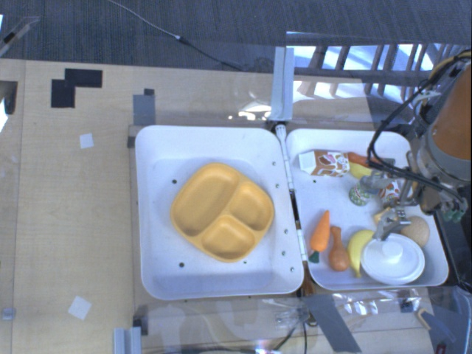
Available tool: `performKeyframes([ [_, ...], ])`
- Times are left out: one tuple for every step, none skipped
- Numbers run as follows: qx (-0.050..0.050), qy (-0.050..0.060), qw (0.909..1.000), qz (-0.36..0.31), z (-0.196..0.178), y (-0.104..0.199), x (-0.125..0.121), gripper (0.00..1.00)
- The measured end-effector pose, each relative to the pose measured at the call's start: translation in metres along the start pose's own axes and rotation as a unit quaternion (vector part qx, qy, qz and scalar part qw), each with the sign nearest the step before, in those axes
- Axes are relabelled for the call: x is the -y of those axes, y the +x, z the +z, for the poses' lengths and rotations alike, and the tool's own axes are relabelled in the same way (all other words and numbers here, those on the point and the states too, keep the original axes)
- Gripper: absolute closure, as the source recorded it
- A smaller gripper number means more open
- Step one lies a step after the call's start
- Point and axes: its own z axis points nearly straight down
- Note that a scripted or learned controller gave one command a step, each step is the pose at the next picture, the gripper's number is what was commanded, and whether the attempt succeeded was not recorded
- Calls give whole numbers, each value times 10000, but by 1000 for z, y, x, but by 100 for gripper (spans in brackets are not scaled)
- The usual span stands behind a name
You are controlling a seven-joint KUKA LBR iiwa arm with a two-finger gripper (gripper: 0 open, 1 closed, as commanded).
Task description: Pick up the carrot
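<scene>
The claw (389, 223) hangs low in the right bin (442, 275), just above the white bowl (393, 260); its metal tips are a small blur against the clutter, and I cannot tell whether it is spread or closed. Nothing is visibly held.

Taking the white bowl as landmark: the yellow lemon (358, 248) touches its left rim, a tan roundish piece (417, 231) sits at its upper right, and a small green-based can (362, 195) stands above it.

The carrot (320, 233) lies well left of the bowl, beyond the lemon, near the bin's left wall, tip up and green stub down, just beside a brownish pear-like toy (338, 252).

It looks like a light, stiff plastic toy, smooth and tapered, so likely to squirt out. The thick lower middle, gripped across its width, seems the safest hold.
</scene>
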Motion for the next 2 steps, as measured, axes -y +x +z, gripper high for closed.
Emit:
performKeyframes([
  [-31,-15,9999,-115,86,1,-49,0],
  [-3,-2,9998,191,172,-19,-4,0],
])
